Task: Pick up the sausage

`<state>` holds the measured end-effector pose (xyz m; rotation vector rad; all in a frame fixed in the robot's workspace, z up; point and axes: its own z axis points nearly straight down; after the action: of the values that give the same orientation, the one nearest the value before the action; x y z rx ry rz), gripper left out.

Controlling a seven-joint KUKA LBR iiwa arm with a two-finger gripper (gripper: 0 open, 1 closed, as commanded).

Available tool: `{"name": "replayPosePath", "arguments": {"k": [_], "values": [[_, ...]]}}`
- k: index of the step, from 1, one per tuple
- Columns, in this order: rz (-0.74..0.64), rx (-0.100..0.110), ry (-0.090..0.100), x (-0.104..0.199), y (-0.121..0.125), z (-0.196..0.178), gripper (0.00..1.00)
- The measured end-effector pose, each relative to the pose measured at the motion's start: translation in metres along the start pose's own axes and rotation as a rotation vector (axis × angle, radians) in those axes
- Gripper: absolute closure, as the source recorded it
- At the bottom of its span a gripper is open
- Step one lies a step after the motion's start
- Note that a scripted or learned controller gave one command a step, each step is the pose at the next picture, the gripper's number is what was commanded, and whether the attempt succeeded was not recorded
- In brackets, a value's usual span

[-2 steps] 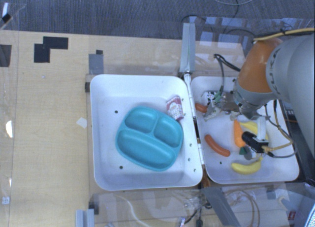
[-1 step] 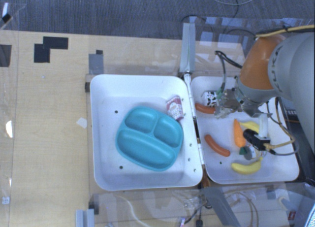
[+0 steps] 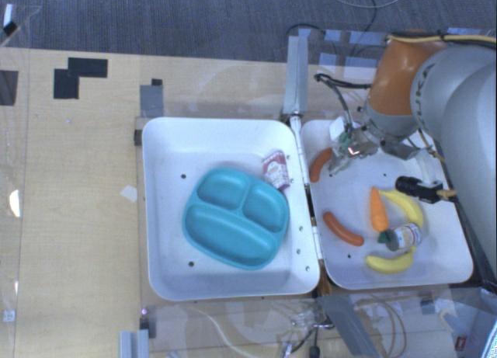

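Two sausages, both in the right-hand shallow white bin (image 3: 444, 251). One short reddish-orange sausage (image 3: 318, 164) tucked against that bin's left wall. The other, a longer red-orange sausage (image 3: 342, 228), loose on the floor nearer the front.

Just beside the short one, on its right, the grey two-finger gripper (image 3: 338, 161), low over the bin and probably lined up on that piece. Spread or pressed together: cannot tell. Nothing seen pinched in it. Likely an awkward pick so close to the wall, with little room on that side.

Further right:
- one orange carrot (image 3: 377, 209);
- one curved yellow banana (image 3: 409, 206) and a second yellow banana (image 3: 388, 263), so two;
- one small pale bottle (image 3: 405, 235) between them.

Over in the left white bin (image 3: 167, 193):
- one teal divided plastic plate (image 3: 235, 217);
- one red-and-white sachet (image 3: 276, 168) near the shared wall.
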<state>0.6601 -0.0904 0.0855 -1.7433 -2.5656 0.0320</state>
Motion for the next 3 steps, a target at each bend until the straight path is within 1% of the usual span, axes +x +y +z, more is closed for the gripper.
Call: {"name": "replayPosePath", "arguments": {"k": [1,3], "values": [[-0.001,0.001,0.002,0.0008,0.0,0.0002,0.0],[-0.001,0.001,0.002,0.0011,0.0001,0.0003,0.0]]}}
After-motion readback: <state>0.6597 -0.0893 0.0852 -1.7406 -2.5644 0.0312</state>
